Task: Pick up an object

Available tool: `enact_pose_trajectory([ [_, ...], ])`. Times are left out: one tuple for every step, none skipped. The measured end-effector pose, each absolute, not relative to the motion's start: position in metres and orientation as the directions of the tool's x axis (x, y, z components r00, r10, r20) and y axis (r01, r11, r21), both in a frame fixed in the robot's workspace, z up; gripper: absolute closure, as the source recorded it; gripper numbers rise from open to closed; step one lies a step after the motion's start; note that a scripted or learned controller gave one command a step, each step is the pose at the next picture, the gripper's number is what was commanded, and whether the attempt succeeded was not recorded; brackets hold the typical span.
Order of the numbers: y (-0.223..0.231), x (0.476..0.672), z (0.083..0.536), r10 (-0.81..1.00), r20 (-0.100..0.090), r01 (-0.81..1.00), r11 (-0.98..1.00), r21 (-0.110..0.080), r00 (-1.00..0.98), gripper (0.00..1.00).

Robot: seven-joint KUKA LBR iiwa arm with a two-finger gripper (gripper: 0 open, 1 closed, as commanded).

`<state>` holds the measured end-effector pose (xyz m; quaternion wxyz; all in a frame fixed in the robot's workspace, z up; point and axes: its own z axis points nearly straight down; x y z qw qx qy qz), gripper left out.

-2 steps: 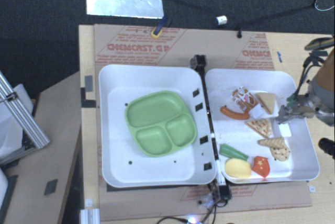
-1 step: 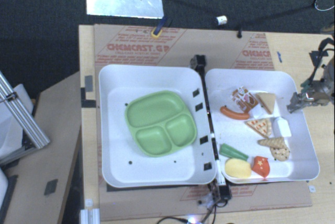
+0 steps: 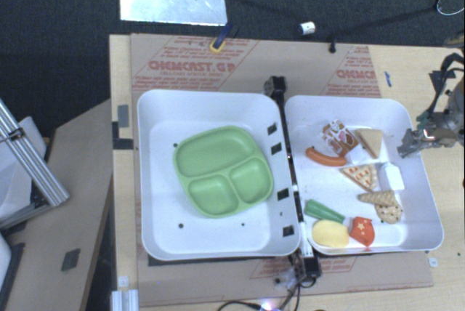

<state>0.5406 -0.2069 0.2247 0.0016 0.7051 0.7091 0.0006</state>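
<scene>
Gripper [image 3: 413, 144] is hovering at the right bin's [image 3: 418, 186] right rim; whether it is spread or pressed together, I cannot tell.

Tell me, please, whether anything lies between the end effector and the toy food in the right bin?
Nothing visible does. The end effector hangs over the right bin's right rim, and the white block and bread wedge lie nearest, unobstructed.

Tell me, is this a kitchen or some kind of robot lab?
Most likely a robot lab, not a kitchen. Two white bins sit on a workbench with cables around, a gripper reaches in at the right bin's edge, and the food pieces, like the hot dog, look like toys beside a green divided plate.
</scene>
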Motion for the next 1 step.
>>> enact_pose_trajectory([
  [-0.153,0.5537,0.2181,1.0,0.001,1.0,0.01,0.003,-0.01,1.0],
])
